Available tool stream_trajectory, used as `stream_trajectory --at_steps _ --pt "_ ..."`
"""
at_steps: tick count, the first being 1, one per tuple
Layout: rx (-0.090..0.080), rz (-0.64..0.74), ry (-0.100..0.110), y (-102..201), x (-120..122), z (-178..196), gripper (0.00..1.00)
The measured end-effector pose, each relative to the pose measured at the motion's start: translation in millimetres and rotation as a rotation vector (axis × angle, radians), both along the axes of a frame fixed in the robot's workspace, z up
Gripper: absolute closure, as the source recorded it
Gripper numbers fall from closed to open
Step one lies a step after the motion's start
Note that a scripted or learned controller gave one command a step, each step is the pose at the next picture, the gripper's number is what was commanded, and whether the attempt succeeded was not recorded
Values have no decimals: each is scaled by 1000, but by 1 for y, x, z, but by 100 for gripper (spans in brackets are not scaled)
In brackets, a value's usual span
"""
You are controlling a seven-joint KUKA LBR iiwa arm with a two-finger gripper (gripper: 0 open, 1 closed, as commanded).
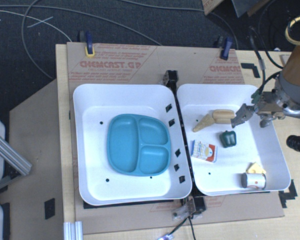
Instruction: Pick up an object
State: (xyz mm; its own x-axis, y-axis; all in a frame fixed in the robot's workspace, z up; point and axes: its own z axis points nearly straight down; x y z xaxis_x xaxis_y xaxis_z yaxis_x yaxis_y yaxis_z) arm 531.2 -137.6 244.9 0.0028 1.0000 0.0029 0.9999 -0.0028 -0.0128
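Wooden cone [213, 119], right bin [275, 139], fingers [241, 116] perhaps touching its end

Light: even, bright, apparently from overhead
Glare: white bins [85, 134] nearly washed out
Shadows: soft, short beneath the blue plate [138, 144]
Focus: slightly soft overall; small items grainy
Corners: dark floor, dim

Right bin [275, 149] centre open; green object [228, 138] near.

Blue plate [138, 145]; white bins [85, 134]; green block [228, 138]; tan, perhaps wooden, cone [212, 119].
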Motion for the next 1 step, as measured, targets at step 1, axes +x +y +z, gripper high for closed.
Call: stream_trajectory --at_steps 1 --pt "-2 3 -11 0 2 6 0"
